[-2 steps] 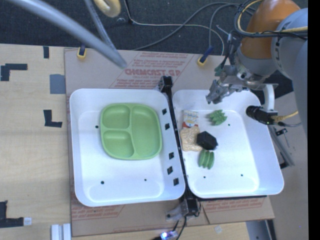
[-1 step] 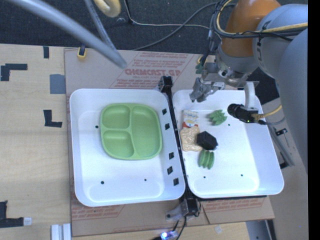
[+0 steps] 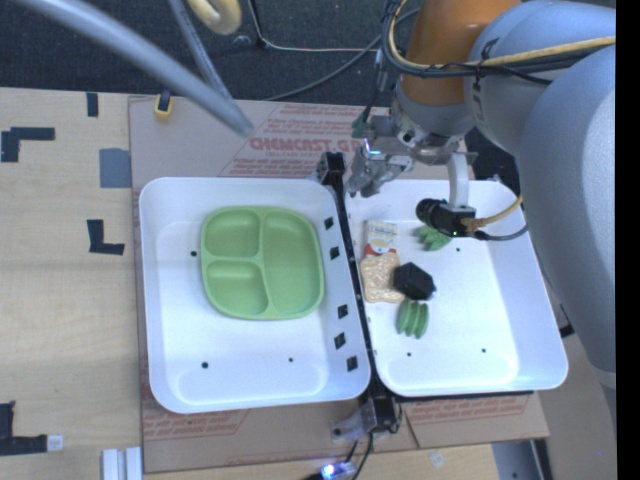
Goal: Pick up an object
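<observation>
The right bin (image 3: 500, 358) holds several small items. A tan and white packet (image 3: 379, 264) lies near the bin's left wall, and a black block (image 3: 413, 281) rests against its right side. A green pod-like piece (image 3: 412, 319) lies just below the block, and a smaller green piece (image 3: 433, 237) sits further back. My gripper (image 3: 368, 174) hangs over the back left corner of the right bin, above and behind the packet, with nothing visibly in it.
The left bin (image 3: 170, 368) holds a green divided plate (image 3: 262, 262). A black divider (image 3: 345, 268) runs between the two bins. The grey arm with its orange band (image 3: 455, 23) covers the back right. A black cylinder with cables (image 3: 442, 216) hangs from the wrist.
</observation>
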{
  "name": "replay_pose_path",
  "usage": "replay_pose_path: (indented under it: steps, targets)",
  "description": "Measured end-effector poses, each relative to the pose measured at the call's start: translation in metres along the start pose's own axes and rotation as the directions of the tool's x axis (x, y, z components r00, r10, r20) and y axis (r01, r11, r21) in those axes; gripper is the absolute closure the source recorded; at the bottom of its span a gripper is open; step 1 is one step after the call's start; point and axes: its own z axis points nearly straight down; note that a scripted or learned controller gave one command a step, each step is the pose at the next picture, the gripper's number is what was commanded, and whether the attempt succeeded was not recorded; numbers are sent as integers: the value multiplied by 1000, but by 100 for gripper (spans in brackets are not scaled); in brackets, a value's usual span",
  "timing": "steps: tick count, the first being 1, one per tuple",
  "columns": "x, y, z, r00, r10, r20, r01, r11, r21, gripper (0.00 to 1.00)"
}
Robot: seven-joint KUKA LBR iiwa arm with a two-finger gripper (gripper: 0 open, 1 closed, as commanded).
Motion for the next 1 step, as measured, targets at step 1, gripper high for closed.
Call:
replay_pose_path:
  steps: [1]
  targets:
    - [43, 5, 5, 1000, 2, 2, -2, 1000, 1, 100]
